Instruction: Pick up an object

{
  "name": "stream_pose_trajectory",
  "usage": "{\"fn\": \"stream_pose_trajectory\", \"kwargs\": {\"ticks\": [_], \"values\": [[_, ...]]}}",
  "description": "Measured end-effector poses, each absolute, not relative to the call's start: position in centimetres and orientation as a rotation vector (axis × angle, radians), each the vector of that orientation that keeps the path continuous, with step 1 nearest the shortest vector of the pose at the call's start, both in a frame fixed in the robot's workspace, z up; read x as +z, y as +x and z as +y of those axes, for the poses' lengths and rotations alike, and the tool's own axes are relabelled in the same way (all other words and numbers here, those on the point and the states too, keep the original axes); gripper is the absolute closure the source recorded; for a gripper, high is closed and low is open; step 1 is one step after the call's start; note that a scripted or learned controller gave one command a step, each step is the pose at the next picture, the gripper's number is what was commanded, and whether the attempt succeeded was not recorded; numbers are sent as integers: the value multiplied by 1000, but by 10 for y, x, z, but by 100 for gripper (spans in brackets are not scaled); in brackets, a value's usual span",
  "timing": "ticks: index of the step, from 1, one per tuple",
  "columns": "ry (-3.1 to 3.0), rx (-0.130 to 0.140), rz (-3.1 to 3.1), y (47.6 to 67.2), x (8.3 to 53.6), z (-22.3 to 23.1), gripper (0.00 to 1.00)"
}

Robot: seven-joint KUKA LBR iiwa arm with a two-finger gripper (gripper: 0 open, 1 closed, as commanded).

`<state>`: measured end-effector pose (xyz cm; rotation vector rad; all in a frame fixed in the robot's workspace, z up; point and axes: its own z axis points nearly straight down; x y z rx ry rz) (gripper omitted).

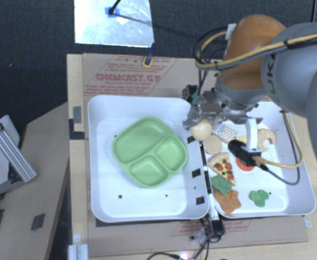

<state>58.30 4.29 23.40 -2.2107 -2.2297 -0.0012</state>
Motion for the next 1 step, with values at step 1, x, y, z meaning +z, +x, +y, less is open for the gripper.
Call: {"fn": "stream_pose_trajectory", "kwargs": {"ticks": [1], "values": [[-2220,-2,-2224,587,232,37,100]]}}
